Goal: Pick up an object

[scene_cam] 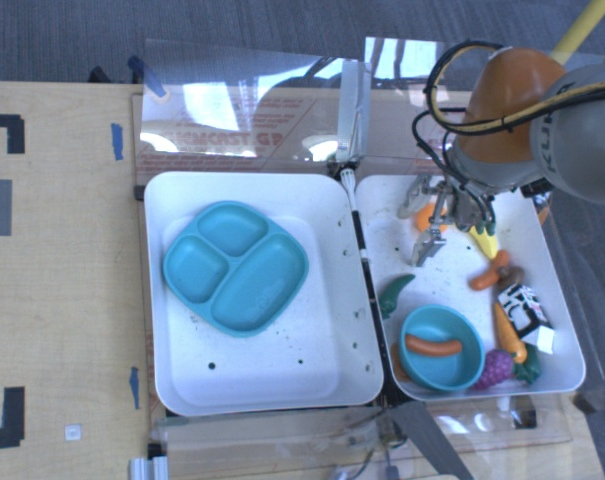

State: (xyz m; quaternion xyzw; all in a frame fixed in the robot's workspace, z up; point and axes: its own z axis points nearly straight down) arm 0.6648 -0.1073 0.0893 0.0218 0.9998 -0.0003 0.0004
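From my feed I see a pale wooden bench top (57, 268) with black corner marks and bits of blue tape, grey carpet beyond it, and a clear plastic sheet (242, 108) standing behind the bins.

The left shallow white bin (182, 368) holds a blue three-compartment plastic plate (236, 266), lying flat towards its back left.

The right shallow white bin (562, 358) is busier. A dark green leaf-shaped toy (393, 292) lies near its left wall. Beside it, at the front, a round blue bowl (441, 348) holds an orange sausage-shaped toy (434, 345). Right of the bowl sit purple toy grapes (496, 367), a toy carrot (509, 333), a black-and-white carton (523, 306) and another orange sausage toy (489, 273).

The grey arm's gripper (434, 226) hangs over the bin's back; a small orange piece (425, 218) shows at its fingers, but I cannot tell whether they are clenched on it.
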